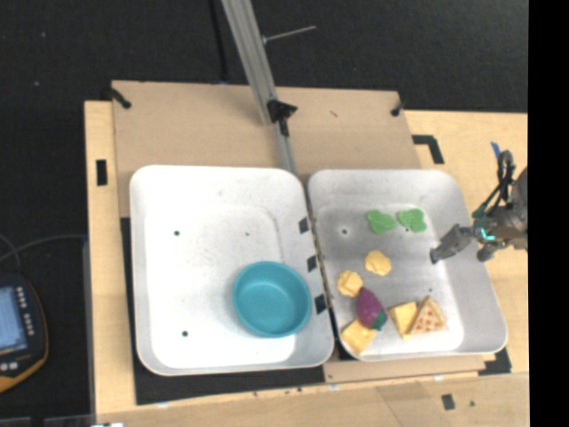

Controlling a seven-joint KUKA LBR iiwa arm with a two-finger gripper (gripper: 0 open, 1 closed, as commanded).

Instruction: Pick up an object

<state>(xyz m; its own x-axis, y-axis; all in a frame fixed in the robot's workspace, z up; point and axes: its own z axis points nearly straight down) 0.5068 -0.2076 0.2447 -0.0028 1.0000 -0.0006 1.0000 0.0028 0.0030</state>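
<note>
The right bin [444,194] holds several toy foods. Two green pieces [380,221] [411,219] lie near its middle. Below them are two small yellow pieces [378,261] [349,283], a purple eggplant [368,307], a yellow block [358,335], a cheese wedge [403,317] and a pizza slice [430,317]. My gripper [467,246] hangs over the bin's right rim, above and to the right of the pizza slice. It is open, and there is nothing between its fingers [447,241].
A blue bowl [271,298] sits in the left bin [178,203], near its front right corner. A slanted metal pole [253,56] rises behind the bins. A handheld controller [16,327] lies at the far left, off the bench.
</note>
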